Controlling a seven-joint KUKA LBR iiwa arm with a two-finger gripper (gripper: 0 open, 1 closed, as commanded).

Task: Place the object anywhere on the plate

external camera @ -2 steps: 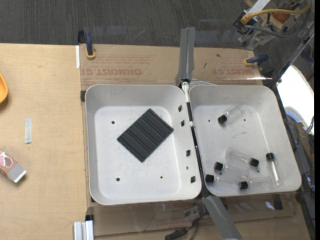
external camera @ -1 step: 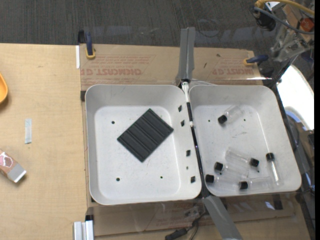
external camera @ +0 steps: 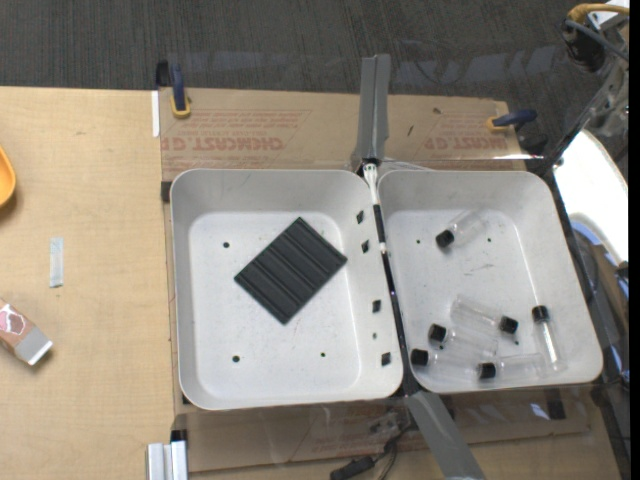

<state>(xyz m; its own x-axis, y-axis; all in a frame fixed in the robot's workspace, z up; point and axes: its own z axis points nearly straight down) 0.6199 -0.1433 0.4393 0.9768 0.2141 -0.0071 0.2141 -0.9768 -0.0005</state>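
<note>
Nearest you, in the front half of the right bin, lies a loose cluster of small clear vials with black caps, some touching, one resting along the right wall. These are the task's objects. Their glassy bodies almost vanish against the white floor, so the dark caps are your surest guide. They will probably roll or slip if nudged. A little farther back in the same bin, a lone vial lies well apart from the rest; it looks like the easiest pick, since nothing crowds it. To do this step well, bring the jaws down across its body, not its cap, and centre on it before closing. In the left bin, about mid-depth, the plate lies flat: a dark, ribbed square turned like a diamond, with bare floor all around it. Any spot on it counts, so aim for its middle and release low. On the worktop to the left sit a small packet and a pale strip. Farthest back at the right edge, part of the arm reaches in; you cannot tell how its jaws stand.
</note>
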